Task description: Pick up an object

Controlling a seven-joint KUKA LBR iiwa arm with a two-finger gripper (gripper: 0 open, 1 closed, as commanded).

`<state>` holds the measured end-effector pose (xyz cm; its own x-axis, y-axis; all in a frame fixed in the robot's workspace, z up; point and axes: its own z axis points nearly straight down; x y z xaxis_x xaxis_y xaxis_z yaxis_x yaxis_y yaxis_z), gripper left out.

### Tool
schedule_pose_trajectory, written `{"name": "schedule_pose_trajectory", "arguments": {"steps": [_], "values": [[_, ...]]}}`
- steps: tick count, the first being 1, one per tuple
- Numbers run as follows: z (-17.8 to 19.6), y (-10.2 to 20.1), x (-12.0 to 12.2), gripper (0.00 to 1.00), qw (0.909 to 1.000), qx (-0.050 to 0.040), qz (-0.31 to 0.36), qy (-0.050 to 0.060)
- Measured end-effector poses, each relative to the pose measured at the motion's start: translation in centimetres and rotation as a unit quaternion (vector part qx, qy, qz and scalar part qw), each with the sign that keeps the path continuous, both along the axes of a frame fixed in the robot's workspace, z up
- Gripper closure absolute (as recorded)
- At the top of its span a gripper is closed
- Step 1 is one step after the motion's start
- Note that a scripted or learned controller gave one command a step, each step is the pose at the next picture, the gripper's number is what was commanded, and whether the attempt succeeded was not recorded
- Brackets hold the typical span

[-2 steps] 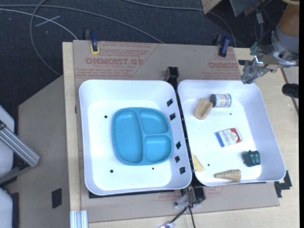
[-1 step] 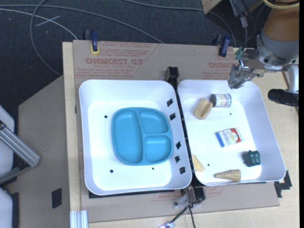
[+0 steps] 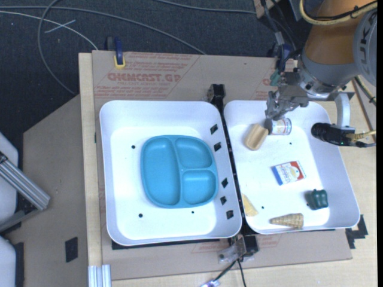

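Observation:
My gripper [image 3: 277, 122] hangs over the upper left part of the right bin [image 3: 335, 178]. A tan cork-shaped piece [image 3: 256, 137] lies just to its lower left, close to the gripper tip, and I cannot tell whether they touch. Further down the same bin lie a small blue, white and red box [image 3: 288, 173], a dark green object [image 3: 317, 199], a waffle cone [image 3: 287, 221] and a small yellow wedge [image 3: 248, 205]. The arm's wrist covers the bin's top right corner.
The left bin [image 3: 119, 124] holds a blue divided plate [image 3: 179, 171]. A black clamp strip [image 3: 219, 154] runs between the two bins. Both sit on a cardboard sheet [image 3: 149, 70], with loose cables on the dark floor behind.

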<state>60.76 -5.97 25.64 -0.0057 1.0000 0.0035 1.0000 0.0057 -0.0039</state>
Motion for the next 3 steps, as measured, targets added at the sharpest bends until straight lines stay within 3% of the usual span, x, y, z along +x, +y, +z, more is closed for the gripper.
{"name": "schedule_pose_trajectory", "arguments": {"steps": [3], "values": [[-2.4, 12.2, -6.8, 1.0, 1.0, -0.0007, -0.001, 0.001]]}}
